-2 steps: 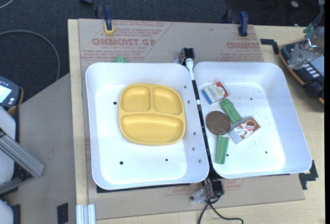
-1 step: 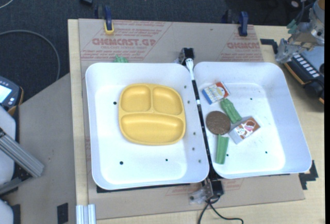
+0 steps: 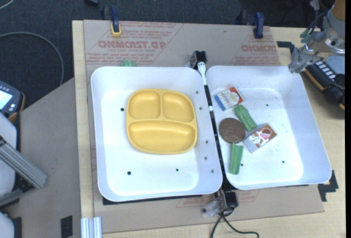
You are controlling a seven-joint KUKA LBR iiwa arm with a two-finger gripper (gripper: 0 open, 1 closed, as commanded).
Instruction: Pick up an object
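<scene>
Objects for picking sit bunched in the left half of the right bin, close to the divider where the two bins meet. I see a small blue and white packet toward the back, a brown disc in front of it, a green stick slanting between the disc and a grey packet with a red print, and a second green stick lying nearest the front. The disc touches or overlaps the slanted stick; the grey packet lies just beside it. The right half of that bin's floor gives open room up to its rim. The hand hangs over the bin's back right corner, well apart from the cluster; I cannot tell whether it is wide or narrow, and nothing shows in it. In the left bin a yellow divided tray lies centred, with white floor around it. Both bins rest on the brown-board surface.
</scene>
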